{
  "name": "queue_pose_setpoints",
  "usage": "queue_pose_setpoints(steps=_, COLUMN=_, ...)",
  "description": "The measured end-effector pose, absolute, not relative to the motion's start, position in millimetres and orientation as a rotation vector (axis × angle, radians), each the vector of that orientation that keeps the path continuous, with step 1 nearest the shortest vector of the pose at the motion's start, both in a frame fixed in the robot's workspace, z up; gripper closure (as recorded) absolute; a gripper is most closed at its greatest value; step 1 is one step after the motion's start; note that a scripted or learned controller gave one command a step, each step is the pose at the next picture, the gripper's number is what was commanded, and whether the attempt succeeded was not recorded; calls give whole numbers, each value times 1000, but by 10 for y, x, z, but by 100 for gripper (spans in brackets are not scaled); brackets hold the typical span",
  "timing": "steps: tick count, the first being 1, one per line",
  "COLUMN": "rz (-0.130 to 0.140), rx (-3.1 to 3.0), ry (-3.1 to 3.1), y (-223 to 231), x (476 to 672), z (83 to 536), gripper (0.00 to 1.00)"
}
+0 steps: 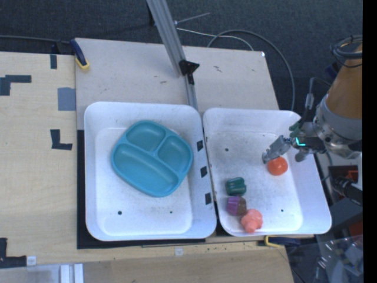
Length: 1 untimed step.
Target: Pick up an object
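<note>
One hand (277, 153) just above orange ball (277, 167).

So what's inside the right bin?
The right bin holds an orange ball, a green piece, a purple piece and a pink piece. The end effector hides some floor beneath it.

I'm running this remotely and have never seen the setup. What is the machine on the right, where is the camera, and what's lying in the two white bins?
One fixed camera looks down at a slant on the bench. The grey and orange machine is a robot arm reaching in from the right; its gripper hangs over the right bin, just above an orange ball. I cannot tell whether it holds anything. That bin also has a green block, a purple block and a pink object. The left bin holds a blue divided plate.
</note>
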<state>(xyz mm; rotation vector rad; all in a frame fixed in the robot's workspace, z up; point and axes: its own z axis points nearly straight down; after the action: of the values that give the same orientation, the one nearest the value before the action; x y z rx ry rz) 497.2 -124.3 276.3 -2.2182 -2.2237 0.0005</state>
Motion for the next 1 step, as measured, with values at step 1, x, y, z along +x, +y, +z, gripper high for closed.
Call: queue_pose_setpoints(steps=1, rz=8, rx=-2215, ry=-2218, y=-1194, x=5009, z=2139, gripper=0)
